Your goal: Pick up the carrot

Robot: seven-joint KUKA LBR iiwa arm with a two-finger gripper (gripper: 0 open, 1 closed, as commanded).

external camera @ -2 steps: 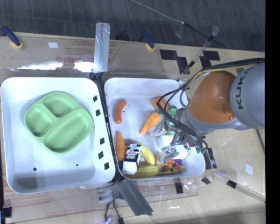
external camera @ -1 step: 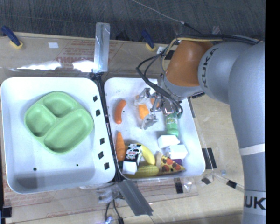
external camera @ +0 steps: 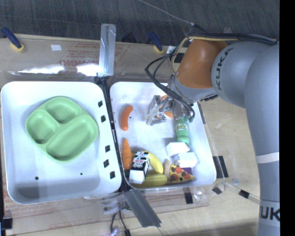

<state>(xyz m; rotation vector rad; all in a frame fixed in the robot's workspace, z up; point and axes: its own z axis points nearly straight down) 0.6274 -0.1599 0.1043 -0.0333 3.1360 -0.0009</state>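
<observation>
camera view puts the carrot (external camera: 126,153) at the right bin's (external camera: 206,151) left wall, about 8 o'clock in that bin, tip pointing up, its low end among the toys. a similar orange piece (external camera: 125,117) lies at 10 o'clock — not to be confused. best to come straight down over its bare upper half, jaws across its width. the gripper (external camera: 159,110) hangs at 12 o'clock, wrist bent downward — open or closed, i cannot tell.

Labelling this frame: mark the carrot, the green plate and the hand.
carrot (external camera: 126,154), camera view, middle of its orange body.
green plate (external camera: 62,128), camera view, ridge between its compartments.
hand (external camera: 158,113), camera view, between its fingertips.
</observation>
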